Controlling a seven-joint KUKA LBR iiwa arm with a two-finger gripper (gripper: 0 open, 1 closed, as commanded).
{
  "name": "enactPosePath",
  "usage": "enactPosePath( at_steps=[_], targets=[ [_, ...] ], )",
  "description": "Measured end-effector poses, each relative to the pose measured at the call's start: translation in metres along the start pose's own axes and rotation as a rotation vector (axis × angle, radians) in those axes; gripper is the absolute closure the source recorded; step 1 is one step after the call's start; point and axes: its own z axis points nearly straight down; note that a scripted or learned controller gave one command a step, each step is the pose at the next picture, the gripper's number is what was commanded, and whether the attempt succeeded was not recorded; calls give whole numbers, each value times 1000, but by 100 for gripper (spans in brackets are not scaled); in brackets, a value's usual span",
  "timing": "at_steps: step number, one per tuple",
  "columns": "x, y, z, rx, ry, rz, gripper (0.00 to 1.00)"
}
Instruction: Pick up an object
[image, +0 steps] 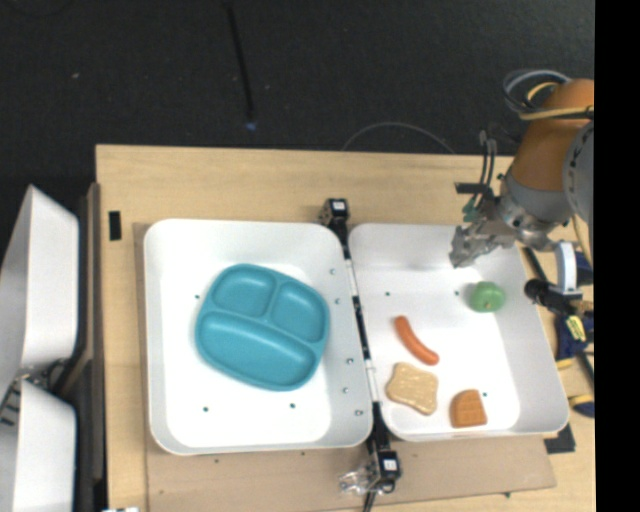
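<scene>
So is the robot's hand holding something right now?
Hand: above the right bin's far side, near the green ball, nothing visibly held; open or closed cannot be told.

Teal plate (262, 327), green ball (488, 296)

You've got a light wood bench (250, 180) on a dark floor (200, 70), a black cable (240, 60) trailing across it, white boxes (40, 300) at left. Even lighting.

A robotics lab, by the look of it: a plywood worktop (250, 180) on dark carpet, two clamped white bins (170, 330), loose cables (240, 60), and toy food (487, 296) for props.
</scene>
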Motion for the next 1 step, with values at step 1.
enactPosePath(
  at_steps=[1],
  targets=[
    [3,-4,-48,-1,0,-2,100]
  ],
)
